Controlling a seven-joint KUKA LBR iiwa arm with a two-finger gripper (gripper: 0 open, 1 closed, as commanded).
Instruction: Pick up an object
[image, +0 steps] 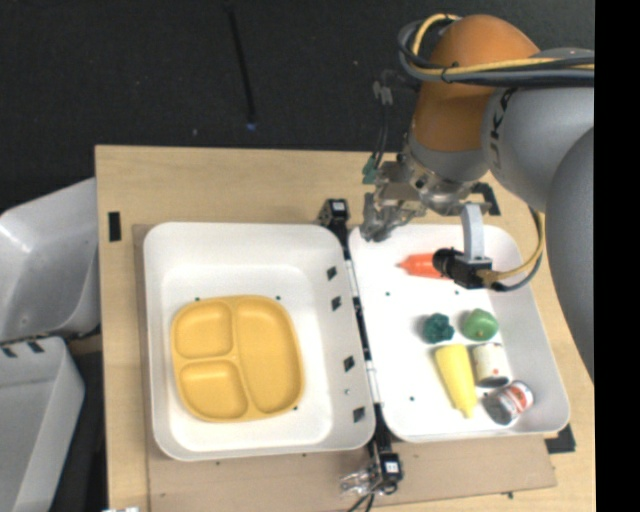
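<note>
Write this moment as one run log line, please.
arm: over right bin far edge | gripper: nothing seen held | right bin: carrot, yellow toy, can | left bin: tray

Yellow tray (238, 356), white bins (160, 330)

No text or label can be read.

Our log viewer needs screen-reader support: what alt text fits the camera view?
The gripper hangs over the right bin's far left corner. That bin holds an orange carrot, yellow corn and small toys; the left bin holds a yellow divided plate.
</note>
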